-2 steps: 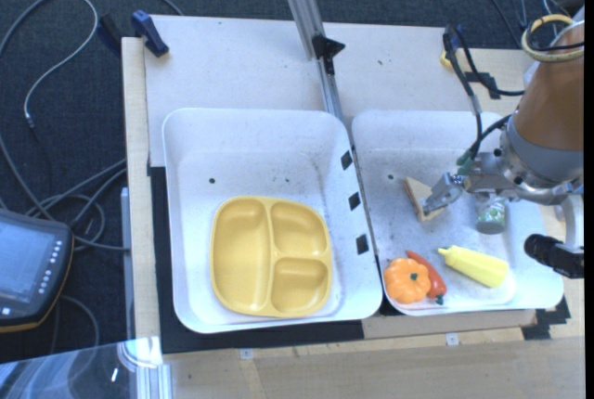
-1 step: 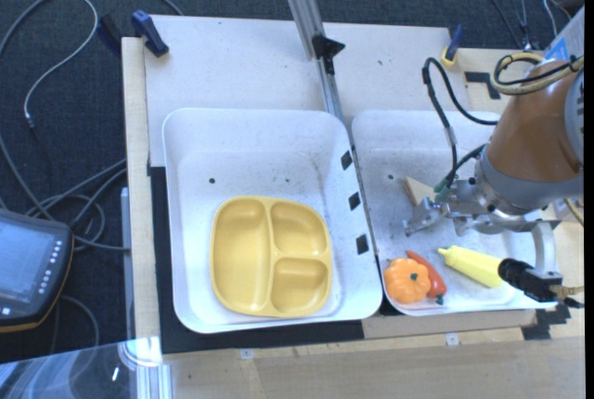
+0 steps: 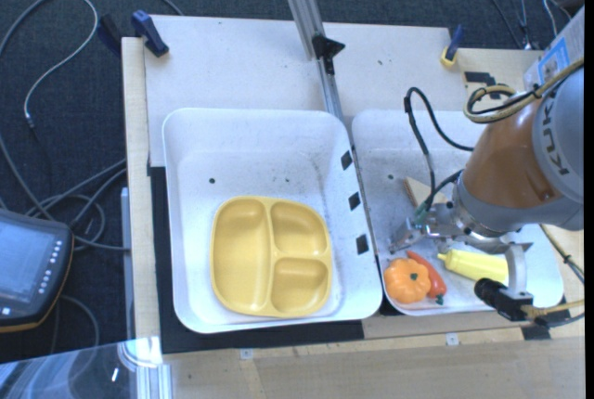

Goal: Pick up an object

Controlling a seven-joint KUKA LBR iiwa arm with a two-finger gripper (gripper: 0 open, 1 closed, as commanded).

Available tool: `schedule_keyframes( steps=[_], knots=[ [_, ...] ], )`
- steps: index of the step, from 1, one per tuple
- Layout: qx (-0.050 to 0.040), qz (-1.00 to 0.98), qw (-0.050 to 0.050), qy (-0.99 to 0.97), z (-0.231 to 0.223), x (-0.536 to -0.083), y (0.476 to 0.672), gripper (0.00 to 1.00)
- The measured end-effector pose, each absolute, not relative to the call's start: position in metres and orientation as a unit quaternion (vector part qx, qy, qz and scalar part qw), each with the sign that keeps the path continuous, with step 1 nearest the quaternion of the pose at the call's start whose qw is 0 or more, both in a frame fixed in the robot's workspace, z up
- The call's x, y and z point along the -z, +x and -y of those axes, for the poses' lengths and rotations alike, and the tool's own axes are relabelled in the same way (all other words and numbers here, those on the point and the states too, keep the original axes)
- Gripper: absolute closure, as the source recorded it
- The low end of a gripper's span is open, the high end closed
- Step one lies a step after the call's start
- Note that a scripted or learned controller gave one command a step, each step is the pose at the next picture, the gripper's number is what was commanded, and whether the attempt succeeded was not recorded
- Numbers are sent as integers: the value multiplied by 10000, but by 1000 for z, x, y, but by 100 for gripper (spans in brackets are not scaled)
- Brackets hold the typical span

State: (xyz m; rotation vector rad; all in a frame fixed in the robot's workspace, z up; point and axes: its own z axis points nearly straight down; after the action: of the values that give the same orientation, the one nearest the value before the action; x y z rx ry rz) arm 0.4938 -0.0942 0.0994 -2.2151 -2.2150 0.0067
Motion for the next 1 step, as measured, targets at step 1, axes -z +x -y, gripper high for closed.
schedule_keyframes(
  steps=[1],
  knots=[
    [9,7072,7,-7070,94,-114,496,100]
  ],
)
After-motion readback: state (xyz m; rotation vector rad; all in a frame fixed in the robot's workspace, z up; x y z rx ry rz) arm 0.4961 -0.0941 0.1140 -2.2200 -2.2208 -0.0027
